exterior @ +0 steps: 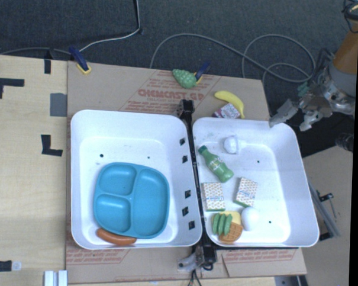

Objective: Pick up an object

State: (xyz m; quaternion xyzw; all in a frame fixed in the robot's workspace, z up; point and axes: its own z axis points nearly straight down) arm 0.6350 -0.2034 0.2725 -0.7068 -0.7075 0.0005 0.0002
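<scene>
Clearly the end effector (293, 115) hangs outside the right bin (286, 133), just past its far corner, with two prongs apart and nothing between them. Every candidate lies below and left of it: the green bottle (215, 163) nearest the bin's middle, a white ball (230, 144) closest, two packets (214, 195) farther off. A good pick would descend squarely over the isolated bottle, fingers across its narrow axis. Fingertips look blurred; the arm is cut off at the frame edge.

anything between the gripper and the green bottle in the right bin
Nothing visible. The gripper hangs over the right bin's far right corner; the green bottle lies uncovered, apart from its neighbours.
</scene>
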